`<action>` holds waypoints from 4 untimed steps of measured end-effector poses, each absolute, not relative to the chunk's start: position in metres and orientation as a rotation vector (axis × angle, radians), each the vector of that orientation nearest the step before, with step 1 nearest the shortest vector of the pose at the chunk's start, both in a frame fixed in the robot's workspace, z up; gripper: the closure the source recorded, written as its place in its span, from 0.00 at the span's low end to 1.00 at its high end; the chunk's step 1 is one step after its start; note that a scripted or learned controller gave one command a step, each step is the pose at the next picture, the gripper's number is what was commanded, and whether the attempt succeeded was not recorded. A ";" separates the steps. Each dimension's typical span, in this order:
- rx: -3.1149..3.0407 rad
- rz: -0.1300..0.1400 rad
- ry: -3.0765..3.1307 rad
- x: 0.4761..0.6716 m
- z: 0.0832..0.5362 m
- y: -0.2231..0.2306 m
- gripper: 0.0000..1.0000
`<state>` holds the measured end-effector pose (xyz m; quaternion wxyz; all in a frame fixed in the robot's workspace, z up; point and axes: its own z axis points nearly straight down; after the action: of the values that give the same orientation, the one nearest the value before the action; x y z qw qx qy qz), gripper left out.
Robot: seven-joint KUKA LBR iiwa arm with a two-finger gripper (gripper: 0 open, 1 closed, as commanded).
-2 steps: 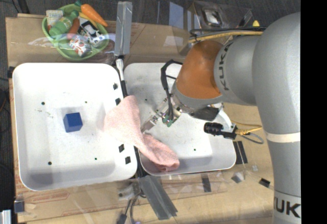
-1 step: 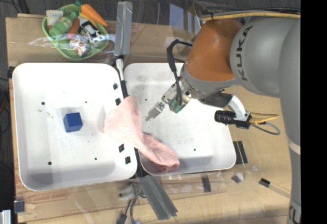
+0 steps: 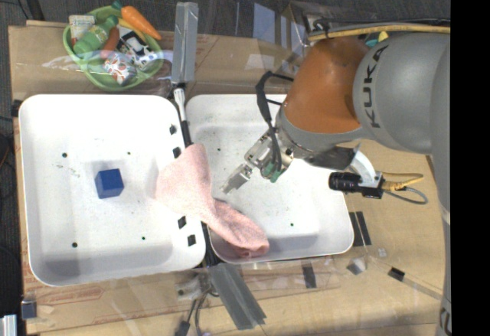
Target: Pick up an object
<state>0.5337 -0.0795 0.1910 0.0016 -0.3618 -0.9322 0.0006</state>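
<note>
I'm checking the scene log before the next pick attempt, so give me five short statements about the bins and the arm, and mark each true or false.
1. A blue cube lies in the left bin. True.
2. The pink cloth lies wholly inside the right bin. False: it drapes over the divide between the two bins, one end reaching into the left bin.
3. The gripper hangs over the right bin. True.
4. The gripper holds the blue cube. False: the cube sits alone in the left bin, far from the gripper.
5. A green bowl of small items stands outside the bins, beyond the left bin's far edge. True.
</note>
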 end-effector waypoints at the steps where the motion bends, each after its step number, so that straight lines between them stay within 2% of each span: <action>1: -0.882 0.001 -3.019 0.559 0.292 -0.101 0.00; 2: -0.651 0.000 -3.071 0.524 0.165 -0.106 0.00; 3: -0.726 0.000 -3.055 0.526 0.091 -0.091 0.00; 4: -0.721 -0.001 -3.055 0.527 0.101 -0.090 1.00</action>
<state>0.5268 -0.0905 0.1011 0.0015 -0.2298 -0.9732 -0.0002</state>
